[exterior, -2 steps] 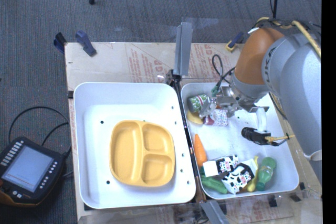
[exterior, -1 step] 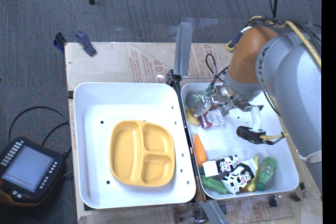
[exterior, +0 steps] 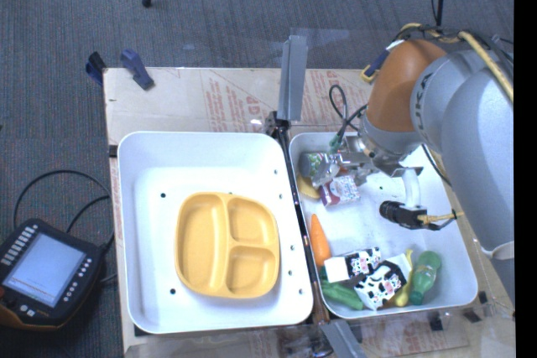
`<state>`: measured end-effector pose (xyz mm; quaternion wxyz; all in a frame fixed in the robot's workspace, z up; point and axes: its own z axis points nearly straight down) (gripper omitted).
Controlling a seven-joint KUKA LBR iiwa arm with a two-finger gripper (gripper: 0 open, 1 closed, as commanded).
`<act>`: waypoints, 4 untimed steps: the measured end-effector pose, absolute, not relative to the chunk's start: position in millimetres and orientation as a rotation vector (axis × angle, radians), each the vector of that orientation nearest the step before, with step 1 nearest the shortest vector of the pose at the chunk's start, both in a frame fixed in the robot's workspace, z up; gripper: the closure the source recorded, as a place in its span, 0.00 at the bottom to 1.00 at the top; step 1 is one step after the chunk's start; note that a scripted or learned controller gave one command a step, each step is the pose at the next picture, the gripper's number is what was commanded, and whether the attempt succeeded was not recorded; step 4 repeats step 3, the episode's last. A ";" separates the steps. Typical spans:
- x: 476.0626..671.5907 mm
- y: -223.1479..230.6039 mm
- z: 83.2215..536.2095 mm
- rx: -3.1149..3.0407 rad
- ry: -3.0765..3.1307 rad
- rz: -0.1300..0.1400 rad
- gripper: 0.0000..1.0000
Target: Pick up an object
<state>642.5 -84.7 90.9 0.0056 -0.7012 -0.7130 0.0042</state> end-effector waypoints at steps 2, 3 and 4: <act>610.2 -46.6 184.5 -1.919 -2.481 0.005 1.00; 610.5 -48.3 190.5 -1.920 -2.473 0.009 1.00; 610.5 -48.3 190.5 -1.920 -2.473 0.009 1.00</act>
